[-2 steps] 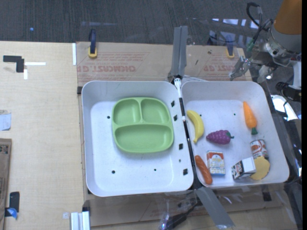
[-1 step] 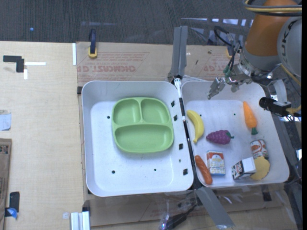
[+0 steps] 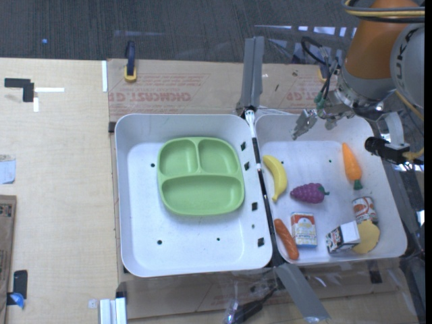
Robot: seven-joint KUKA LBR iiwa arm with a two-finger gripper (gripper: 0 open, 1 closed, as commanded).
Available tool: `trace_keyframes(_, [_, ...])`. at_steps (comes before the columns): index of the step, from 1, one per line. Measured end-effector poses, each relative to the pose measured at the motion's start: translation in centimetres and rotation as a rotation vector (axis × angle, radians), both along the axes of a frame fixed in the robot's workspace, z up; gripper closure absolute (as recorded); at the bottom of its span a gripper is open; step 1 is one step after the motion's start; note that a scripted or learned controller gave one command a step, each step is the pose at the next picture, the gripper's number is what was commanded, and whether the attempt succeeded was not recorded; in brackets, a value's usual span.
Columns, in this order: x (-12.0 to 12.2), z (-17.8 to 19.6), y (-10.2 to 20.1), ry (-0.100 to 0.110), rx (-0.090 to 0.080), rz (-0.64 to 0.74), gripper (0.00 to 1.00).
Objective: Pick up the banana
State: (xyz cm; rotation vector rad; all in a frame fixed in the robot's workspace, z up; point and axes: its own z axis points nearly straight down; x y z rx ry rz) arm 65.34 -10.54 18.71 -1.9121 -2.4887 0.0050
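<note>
One banana point(image 3: 275, 176) lies just right of the divider point(image 3: 256, 171) between the bins, with the grapes point(image 3: 308, 193) near its far side. The gripper point(image 3: 305, 123) hangs released above that bin's rear rim, holding nothing. It should descend over the banana's middle, jaws spanning its narrow width, avoiding the divider.

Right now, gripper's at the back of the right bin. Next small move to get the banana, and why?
Probably shift the gripper toward the camera and left, to hover over the curved yellow banana. The banana lies by the white right bin's left wall, apart from the purple grape bunch, and the gripper sits well behind it.
</note>
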Motion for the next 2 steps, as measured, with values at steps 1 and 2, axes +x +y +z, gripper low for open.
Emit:
trace_keyframes(1, [-0.6, 0.2, 8.0, 0.000, 0.001, 0.141, 0.00])
trace_keyframes(2, [-4.2, -5.7, 0.5, -0.001, 0.003, 0.477, 0.00])
